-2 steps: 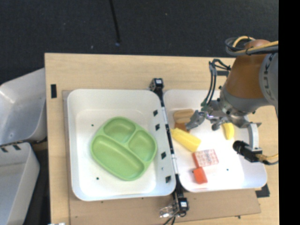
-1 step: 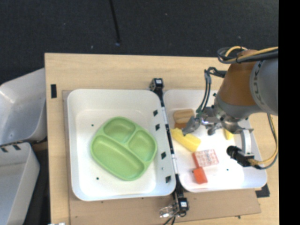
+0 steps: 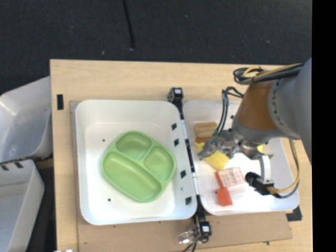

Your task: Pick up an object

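My gripper (image 3: 218, 147) hangs low over the left half of the right bin (image 3: 273, 206), right above a yellow block (image 3: 217, 160). A tan wooden block (image 3: 205, 129) lies just beyond it, toward the bin's far left. Nearer the front sit a pink-and-white packet (image 3: 229, 177) and a small orange-red block (image 3: 224, 197). The wrist hides the fingertips, and nothing can be seen held between them.
The left bin (image 3: 84, 193) holds a green divided plate (image 3: 138, 165). A raised divider with black clips (image 3: 185, 156) separates the two bins. The arm and its orange band (image 3: 257, 109) cover the right bin's far right part.
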